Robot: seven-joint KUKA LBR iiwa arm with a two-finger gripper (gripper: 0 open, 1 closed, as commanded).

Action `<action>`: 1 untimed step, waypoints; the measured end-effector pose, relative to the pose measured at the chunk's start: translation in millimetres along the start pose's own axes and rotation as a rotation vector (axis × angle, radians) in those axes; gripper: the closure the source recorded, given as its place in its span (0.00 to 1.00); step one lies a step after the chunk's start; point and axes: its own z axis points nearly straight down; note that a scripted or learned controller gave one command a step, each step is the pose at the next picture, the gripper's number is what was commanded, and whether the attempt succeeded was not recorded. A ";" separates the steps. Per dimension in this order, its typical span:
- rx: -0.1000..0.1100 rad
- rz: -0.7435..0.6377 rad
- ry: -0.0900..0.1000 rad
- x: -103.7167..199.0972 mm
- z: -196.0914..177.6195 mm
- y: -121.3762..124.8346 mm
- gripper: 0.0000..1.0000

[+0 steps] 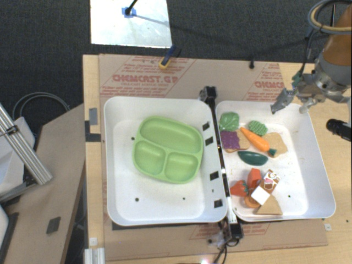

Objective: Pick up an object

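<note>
Spanning most of the view, a tan wooden tabletop (93,147) covered by a printed cardboard sheet is seen bearing two shallow white plastic bins side by side. The left bin (118,164) is occupied by a light green plastic tray (168,149) divided into three compartments. The right bin (313,169) holds a cluster of small toy foods gathered toward its left half. Above the right bin's far right corner, the grey arm with its orange band (336,51) is seen, and the jaws (292,103) are held spread apart with nothing between them, over the bin's far rim and well apart from the toys. Among the toys, an orange plastic carrot (257,139) lies at a slant between a purple ridged piece (231,141) and a tan bread-shaped slice (278,144). A green leafy piece (229,120) sits near the far edge, with a smaller green ridged piece (257,127) just beside the carrot's top. A dark green oval piece (253,158) lies nearer the middle. At the near edge, red-orange pieces (246,183), a small white patterned box (267,181) and a tan wedge (269,206) are crowded together, touching.
</note>
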 end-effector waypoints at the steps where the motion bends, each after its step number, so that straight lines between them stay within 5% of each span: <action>1: -0.010 -0.002 -0.002 0.6 -6.0 2.0 0.00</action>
